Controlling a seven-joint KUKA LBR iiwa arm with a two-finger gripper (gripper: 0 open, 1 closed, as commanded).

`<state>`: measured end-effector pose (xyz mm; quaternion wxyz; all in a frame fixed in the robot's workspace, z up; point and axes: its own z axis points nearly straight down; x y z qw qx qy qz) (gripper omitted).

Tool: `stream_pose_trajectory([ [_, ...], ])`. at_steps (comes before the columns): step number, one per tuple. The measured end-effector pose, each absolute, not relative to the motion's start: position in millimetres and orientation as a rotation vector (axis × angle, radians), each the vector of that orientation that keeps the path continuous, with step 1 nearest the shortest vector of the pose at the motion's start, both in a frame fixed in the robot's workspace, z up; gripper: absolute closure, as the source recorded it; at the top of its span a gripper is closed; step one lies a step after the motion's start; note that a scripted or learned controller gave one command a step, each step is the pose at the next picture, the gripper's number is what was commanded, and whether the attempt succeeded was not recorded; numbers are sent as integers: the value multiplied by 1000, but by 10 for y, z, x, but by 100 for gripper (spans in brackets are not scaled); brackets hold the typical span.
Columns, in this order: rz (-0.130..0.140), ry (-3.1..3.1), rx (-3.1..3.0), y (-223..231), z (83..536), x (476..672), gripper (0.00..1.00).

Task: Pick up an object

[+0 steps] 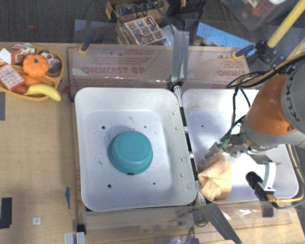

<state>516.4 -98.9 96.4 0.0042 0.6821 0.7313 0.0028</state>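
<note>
Two white bins side by side, read from the left. Far left on the bench, one yellow dish (0, 80) of toy food: one orange pumpkin (36, 65), one banana (43, 91), a few small boxes. Next, left bin (86, 136) with one teal bowl (130, 152), upside down, near its middle, well apart from the arm. Then right bin (203, 111) with one crumpled tan cloth (216, 181) at its near left corner, against the wall shared with the other bin. Just above the cloth's upper edge, one gripper (219, 148), low and angled toward it; touching or only close, hard to say. Open or closed: cannot tell from this angle. Nothing seen held.

Likely step in hand: closing on the cloth, the nearest thing to pick up. To do it well, come straight down onto the thickest bunched fold rather than the thin edge, stay off the bin wall, pinch deep enough to gather fabric, then lift slowly and check for the cloth rising clear. Probable risks: a shallow nip slipping off, or the cloth dragging against the corner.
</note>
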Motion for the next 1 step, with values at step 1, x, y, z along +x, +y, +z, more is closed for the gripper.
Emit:
stream_pose_trajectory([
  [1,13,2270,2154,-941,882,4970,0],
])
